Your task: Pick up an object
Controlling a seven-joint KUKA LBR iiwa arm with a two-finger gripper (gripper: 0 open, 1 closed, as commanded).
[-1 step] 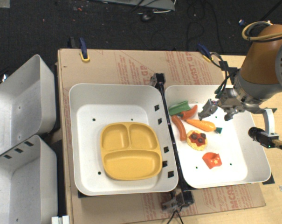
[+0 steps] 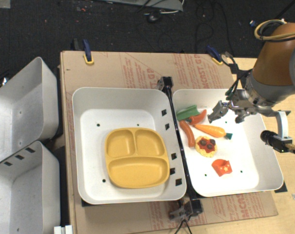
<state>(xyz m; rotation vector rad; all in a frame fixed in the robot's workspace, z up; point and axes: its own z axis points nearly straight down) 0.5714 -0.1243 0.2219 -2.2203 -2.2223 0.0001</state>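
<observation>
Just beyond the carrot (image 2: 211,130), I see the gripper (image 2: 230,112) hovering, fingers spread and empty; the carrot's long axis runs crosswise below-left of it.

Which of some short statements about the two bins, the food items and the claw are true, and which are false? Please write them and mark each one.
1. The yellow plate lies in the left bin. True.
2. The carrot lies on the yellow plate. False: it lies in the right bin.
3. The claw is above the right bin. True.
4. The claw holds the red pepper piece. False: that piece lies on the bin floor, apart from the claw.
5. The plate has three compartments. True.
</observation>
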